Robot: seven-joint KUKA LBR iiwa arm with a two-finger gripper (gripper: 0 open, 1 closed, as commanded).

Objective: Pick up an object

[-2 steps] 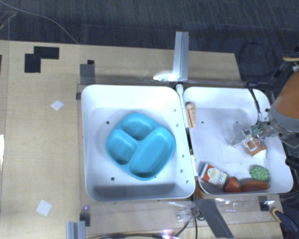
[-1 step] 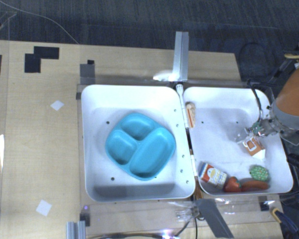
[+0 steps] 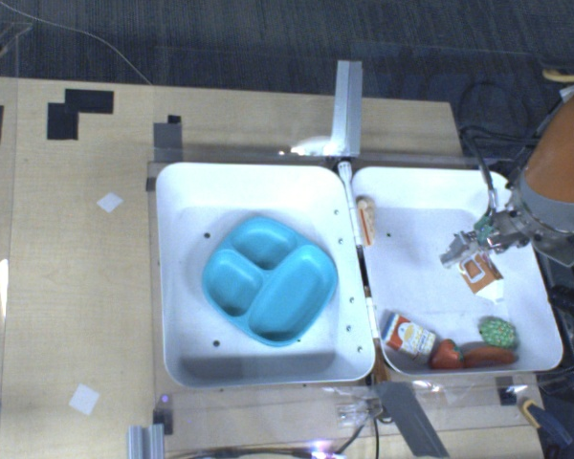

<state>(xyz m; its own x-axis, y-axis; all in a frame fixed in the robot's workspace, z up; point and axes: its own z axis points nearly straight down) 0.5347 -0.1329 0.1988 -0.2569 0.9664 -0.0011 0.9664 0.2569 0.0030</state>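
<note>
Right bin (image 3: 411, 208), gripper (image 3: 466, 249) grip unclear above small packet (image 3: 480, 273), carton (image 3: 408, 337), green ball (image 3: 497, 332) nearby

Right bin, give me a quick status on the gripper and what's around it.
Gripper low over the right bin, just above a small orange-and-white packet. Nothing seen between its fingers. Green ball, red items and small carton along near wall, apart from it.

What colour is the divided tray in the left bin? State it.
Light blue: the divided tray shows plainly in the camera view.
</note>
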